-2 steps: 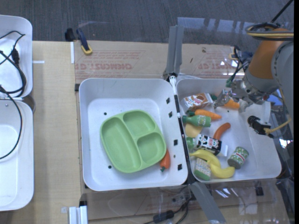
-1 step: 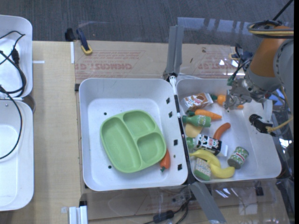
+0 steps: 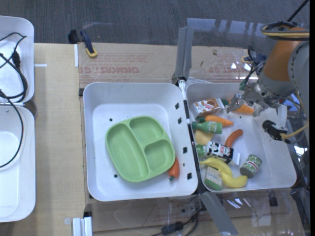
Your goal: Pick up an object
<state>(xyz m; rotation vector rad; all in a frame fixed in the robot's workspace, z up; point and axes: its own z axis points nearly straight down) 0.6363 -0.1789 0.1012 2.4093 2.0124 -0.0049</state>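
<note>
The two-finger gripper [image 3: 238,101] hangs low over the far end of the right white bin [image 3: 275,178], and whether it is released or clenched cannot be told; an orange carrot-like piece [image 3: 242,109] lies just beside it. Nearer in that bin lie a small orange-and-white carton [image 3: 206,105], a green bottle [image 3: 207,127], a yellow banana [image 3: 227,172] and a small green can [image 3: 251,165]. The left white bin [image 3: 98,181] holds a pale green three-compartment plate [image 3: 140,148], with an orange carrot [image 3: 174,168] touching its near right edge.
</note>
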